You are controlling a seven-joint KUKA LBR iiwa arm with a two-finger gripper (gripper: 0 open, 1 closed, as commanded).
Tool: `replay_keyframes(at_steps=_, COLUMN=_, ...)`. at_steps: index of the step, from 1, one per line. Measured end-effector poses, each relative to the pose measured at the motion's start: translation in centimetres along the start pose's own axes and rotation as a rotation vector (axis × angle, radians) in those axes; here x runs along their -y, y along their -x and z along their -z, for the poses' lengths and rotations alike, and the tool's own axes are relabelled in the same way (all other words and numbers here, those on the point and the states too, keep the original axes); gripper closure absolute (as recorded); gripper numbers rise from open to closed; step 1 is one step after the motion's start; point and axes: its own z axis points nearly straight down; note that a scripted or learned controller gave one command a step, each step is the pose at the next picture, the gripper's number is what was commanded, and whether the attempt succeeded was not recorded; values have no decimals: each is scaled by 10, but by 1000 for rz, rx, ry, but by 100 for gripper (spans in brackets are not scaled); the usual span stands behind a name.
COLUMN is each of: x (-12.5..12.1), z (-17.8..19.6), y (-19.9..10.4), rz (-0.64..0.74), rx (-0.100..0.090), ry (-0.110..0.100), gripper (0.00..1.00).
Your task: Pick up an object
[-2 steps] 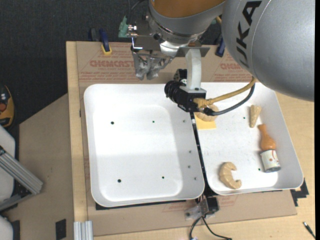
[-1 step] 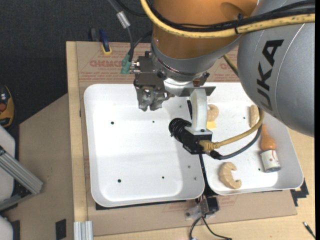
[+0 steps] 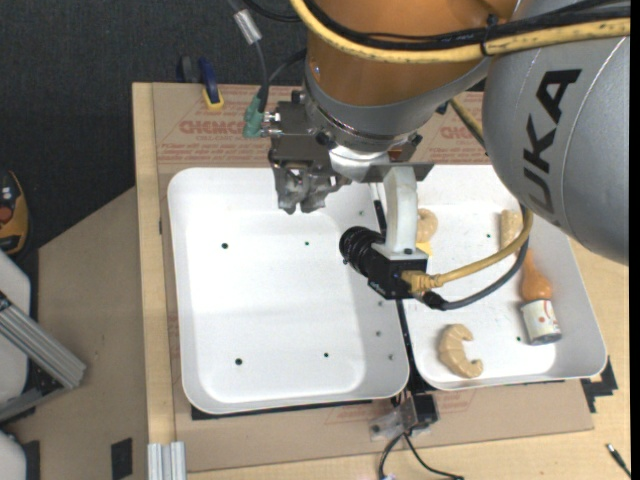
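While the tool (image 3: 300, 190) hangs over the far edge of the left bin (image 3: 200, 368), just left of the divider between the two bins, every candidate object lies in the right bin (image 3: 590, 353). Fingers look dark and bunched; whether they are apart or together I cannot tell from this slant, and nothing is seen between them.

Objects, right bin:
- croissant-shaped piece (image 3: 459, 351), near edge, curved, long axis running roughly far-left to near-right
- small white can (image 3: 540, 321) with a red mark on its side, lying at the right edge; label too small to read
- orange-tan bulb-shaped item (image 3: 534, 283) just beyond the can, touching or nearly so
- pale tan piece (image 3: 427, 225) close to the divider, partly hidden by the white bracket (image 3: 401, 208) on the wrist
- another pale piece (image 3: 513, 226) further right, partly behind the arm

Key relation: all objects are to the right of the tool, across the divider. Nearest is the pale tan piece by the divider; the croissant-shaped piece is to the right and well nearer the front. My judgement: the tool must translate right before any descent is useful.

Writing: "KUKA" in part on the grey arm link (image 3: 575, 118), upper right. Red print on the cardboard desk (image 3: 160, 268) surface at the far edge reads like "CHEMCH…", repeated, partly covered
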Motion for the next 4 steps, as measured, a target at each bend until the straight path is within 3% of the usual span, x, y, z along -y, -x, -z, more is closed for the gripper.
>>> replay_keyframes(at_steps=1, x=1, z=116, y=1, rz=-2, rx=-7, ry=15, gripper=100)
replay_keyframes(at_steps=2, x=6, z=-77, y=1, rz=-5, rx=8, ry=-17, gripper=100)
replay_keyframes(at_steps=3, x=5, z=77, y=1, rz=-2, rx=-9, ry=18, gripper=100)
replay_keyframes(at_steps=4, x=13, z=-47, y=1, rz=-5, rx=5, ry=-11, gripper=100)
